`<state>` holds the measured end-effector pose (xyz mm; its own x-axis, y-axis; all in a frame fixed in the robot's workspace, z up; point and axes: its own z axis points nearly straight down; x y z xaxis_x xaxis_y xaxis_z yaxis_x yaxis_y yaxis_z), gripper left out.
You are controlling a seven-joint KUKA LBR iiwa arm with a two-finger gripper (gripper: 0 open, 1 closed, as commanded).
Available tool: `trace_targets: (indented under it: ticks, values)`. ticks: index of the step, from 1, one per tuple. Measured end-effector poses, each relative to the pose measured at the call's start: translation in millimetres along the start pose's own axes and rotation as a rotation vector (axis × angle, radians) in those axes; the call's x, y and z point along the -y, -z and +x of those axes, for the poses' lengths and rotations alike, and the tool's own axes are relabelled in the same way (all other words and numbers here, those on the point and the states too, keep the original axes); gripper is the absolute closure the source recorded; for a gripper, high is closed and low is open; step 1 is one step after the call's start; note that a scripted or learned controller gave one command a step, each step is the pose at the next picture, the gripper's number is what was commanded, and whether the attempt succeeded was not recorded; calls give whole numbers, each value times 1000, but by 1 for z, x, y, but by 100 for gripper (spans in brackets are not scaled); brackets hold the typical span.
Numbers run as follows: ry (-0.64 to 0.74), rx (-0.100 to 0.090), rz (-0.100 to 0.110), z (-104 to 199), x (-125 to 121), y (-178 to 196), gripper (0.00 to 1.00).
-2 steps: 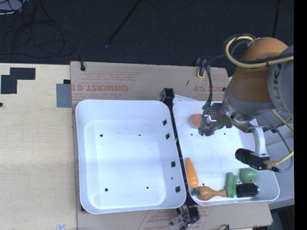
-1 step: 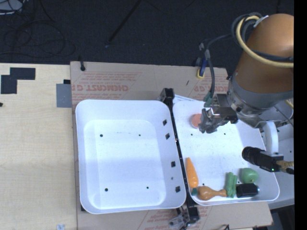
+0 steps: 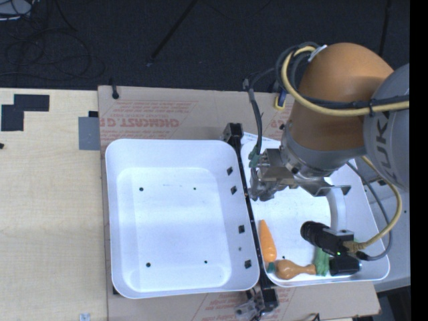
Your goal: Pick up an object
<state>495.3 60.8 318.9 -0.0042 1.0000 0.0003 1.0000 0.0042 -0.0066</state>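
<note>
Carrot point(image 3: 267, 241) near hand point(image 3: 263, 187), orange gourd point(image 3: 293, 269) beside

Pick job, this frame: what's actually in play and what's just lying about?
In play:
- gripper, over the right bin
- carrot, orange pear-shaped toy and green piece, all at that bin's lower end in the view

Lying about:
- left bin
- cardboard sheet under both bins
- black patch and grey patch on the bench
</note>
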Motion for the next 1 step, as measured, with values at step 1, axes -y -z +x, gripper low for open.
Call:
trace_targets:
  ticks: [1]
  values:
    - [1,0,-4,52,12,14,100]
